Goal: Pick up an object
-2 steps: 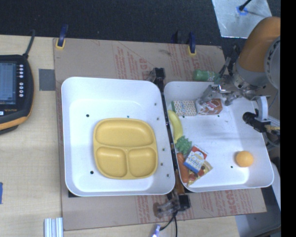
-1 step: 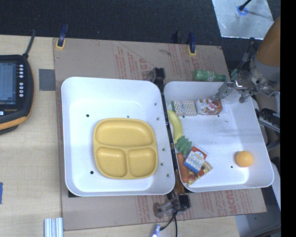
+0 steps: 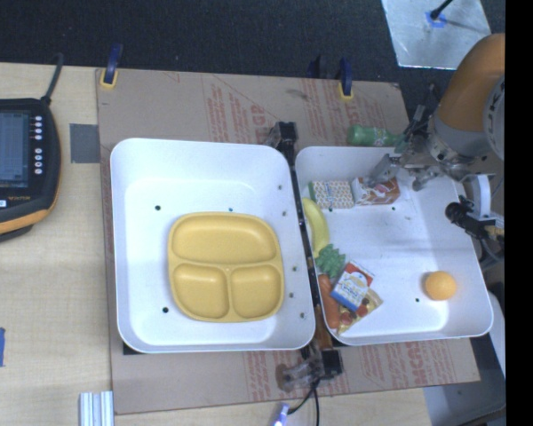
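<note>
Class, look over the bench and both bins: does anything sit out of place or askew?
Yes. A small green object lies on the cardboard outside the right bin, just beyond its far rim. Inside it, the banana and packets crowd against the left wall, lying at mixed angles.

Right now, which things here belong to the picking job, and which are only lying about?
For the job:
hand
packet by the hand
orange
banana
snack bag
right bin

Lying about:
yellow tray in the left bin
pendant on the bench
green thing behind the right bin
</note>
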Robot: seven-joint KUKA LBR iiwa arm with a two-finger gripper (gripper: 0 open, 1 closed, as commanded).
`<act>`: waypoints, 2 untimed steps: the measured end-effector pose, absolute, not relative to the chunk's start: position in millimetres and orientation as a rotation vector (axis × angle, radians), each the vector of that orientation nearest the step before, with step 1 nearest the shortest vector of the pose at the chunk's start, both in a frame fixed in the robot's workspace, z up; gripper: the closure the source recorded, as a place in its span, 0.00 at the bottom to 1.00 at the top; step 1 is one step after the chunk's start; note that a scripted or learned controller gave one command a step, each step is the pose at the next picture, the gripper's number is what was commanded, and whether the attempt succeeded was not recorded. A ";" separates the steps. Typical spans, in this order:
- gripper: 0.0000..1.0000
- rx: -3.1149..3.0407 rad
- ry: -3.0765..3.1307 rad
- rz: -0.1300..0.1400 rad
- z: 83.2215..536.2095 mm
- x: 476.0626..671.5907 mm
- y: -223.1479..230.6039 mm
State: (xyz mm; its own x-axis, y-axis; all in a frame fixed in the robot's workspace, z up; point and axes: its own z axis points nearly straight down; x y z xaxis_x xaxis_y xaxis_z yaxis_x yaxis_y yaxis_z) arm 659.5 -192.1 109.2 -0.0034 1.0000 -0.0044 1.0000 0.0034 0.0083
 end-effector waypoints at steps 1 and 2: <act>0.00 2.204 2.209 0.006 103.8 662.0 -163.4; 0.00 2.207 2.220 0.022 103.4 663.6 -197.8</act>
State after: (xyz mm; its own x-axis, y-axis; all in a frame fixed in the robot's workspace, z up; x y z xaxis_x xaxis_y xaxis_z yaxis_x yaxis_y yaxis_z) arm 663.6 -197.8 103.4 -0.0056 1.0000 0.0023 0.9998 0.0056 0.0179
